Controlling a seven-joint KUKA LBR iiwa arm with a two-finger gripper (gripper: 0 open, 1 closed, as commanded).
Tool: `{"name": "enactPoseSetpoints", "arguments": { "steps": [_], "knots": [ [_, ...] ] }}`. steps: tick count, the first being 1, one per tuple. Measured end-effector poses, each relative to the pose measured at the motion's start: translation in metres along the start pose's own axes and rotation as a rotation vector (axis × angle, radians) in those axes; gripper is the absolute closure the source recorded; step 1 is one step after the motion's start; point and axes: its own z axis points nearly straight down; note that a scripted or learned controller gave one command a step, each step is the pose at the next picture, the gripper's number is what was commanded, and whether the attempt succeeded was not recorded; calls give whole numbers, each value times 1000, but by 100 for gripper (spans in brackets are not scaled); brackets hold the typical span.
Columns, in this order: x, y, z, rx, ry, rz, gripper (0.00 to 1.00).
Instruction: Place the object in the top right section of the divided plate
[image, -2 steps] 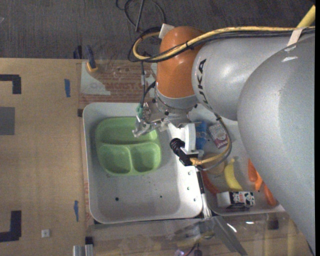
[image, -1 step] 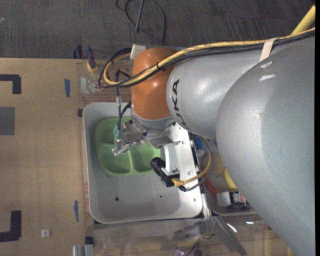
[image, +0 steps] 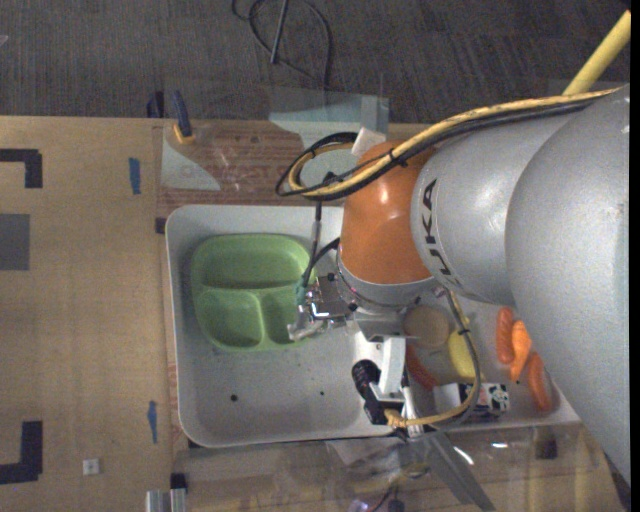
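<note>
A light wooden bench fills the left of the frame, marked with black tape corners and short strips of blue tape. Beyond its far edge lies dark grey carpet, where a black cable loops across the floor. A brown board sits on the bench near the carpet. Even, soft light falls over everything.
</note>
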Motion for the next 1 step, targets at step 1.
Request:
{"name": "enactPoseSetpoints", "arguments": {
  "steps": [1],
  "knots": [
    [10, 57, -46, -6, -1, -46, 100]
  ]
}}
